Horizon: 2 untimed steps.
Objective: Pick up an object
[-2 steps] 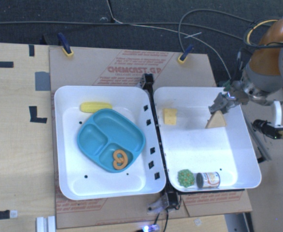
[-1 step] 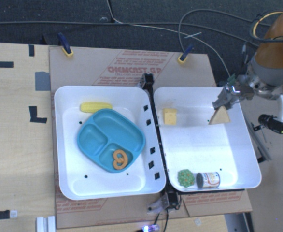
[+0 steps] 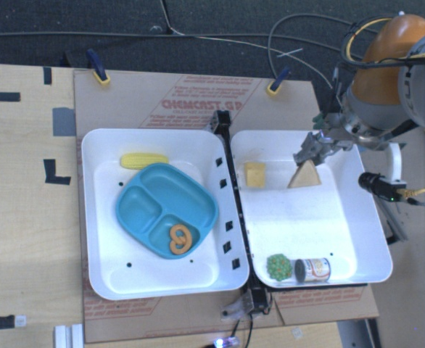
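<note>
My gripper (image 3: 308, 153) hangs over the far part of the right bin (image 3: 357, 216), directly above the top of a tan wedge-shaped block (image 3: 306, 177). Whether it touches the wedge I cannot tell. A small yellow cube (image 3: 255, 174) lies to the wedge's left near the divider. At the right bin's near edge rest a green broccoli piece (image 3: 278, 267) and a small can (image 3: 314, 270) on its side.
The left bin (image 3: 100, 259) holds a blue divided plate (image 3: 154, 201) with an orange pretzel (image 3: 179, 239) on it, and a yellow corn cob (image 3: 143, 161) behind the plate. A black divider (image 3: 230, 201) separates the bins. Cables hang behind the arm at the upper right.
</note>
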Tool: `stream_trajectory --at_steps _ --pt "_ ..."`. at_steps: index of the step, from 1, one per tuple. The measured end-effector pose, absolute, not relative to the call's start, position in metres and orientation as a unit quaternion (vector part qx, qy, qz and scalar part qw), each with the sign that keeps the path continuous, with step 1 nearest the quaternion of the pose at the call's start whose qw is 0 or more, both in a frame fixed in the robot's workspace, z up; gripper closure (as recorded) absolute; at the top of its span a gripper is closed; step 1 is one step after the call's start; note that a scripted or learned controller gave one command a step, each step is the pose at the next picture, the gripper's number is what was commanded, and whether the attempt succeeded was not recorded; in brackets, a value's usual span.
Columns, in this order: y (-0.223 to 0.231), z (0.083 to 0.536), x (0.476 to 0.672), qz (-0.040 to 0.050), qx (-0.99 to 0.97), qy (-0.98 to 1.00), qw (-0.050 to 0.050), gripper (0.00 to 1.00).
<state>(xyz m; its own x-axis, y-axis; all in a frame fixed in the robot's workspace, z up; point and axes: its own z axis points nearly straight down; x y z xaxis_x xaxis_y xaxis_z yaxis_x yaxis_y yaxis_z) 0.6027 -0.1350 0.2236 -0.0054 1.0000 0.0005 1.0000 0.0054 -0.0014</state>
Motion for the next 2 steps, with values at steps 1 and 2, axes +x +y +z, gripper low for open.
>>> stream_trajectory --at_steps 1,2 --pt "-0.075 0.231 0.599 -0.0002 -0.705 -0.710 0.001 1.00" --pt "-0.020 0.224 0.588 0.0007 -0.705 -0.709 0.002 1.00"
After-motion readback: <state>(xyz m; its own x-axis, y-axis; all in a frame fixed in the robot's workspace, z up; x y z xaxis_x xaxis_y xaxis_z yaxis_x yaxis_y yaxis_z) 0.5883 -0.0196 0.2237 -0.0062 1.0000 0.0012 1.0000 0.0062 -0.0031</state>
